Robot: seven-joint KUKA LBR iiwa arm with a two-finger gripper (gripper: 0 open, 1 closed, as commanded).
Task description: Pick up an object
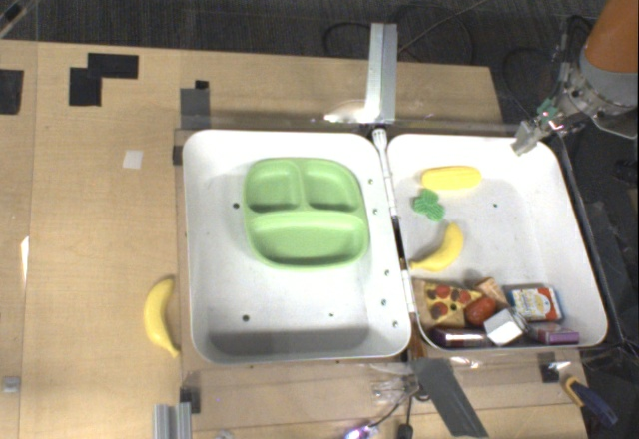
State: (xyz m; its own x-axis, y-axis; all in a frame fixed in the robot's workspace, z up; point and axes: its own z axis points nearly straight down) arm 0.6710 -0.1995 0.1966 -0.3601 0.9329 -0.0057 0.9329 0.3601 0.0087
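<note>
Arm (611, 48) sits at the far right edge of your view, orange band visible, wrist pointing down-left toward the far right corner of the right bin (559, 227). Gripper (527, 137) tip hangs over that bin's far rim, right at the corner. You can't tell from this angle how the gripper is set; the tip is small and blurred. Nothing visible in it.

Right bin contents, for your pick candidates:
- yellow lemon-shaped piece (450, 178) near the far wall, left half of the bin
- small green leafy piece (429, 206) just beside and in front of it
- banana (443, 247) near the left wall, mid-bin, curved, apart from the green piece
- cluster along the near wall: pizza slice (445, 301), a red piece (481, 309) touching it, a small carton (533, 303), a white block (504, 328), a purple item (555, 335) at the near right. Probably some overlap in that pile, hard to separate.

All of these are well apart from the gripper; the lemon-shaped piece is nearest.

Left bin (210, 257) holds a green divided tray (305, 210), roughly centred, flat.

A second banana (160, 315) lies on the bench (90, 227), outside the left bin, just beside its near left corner.
</note>
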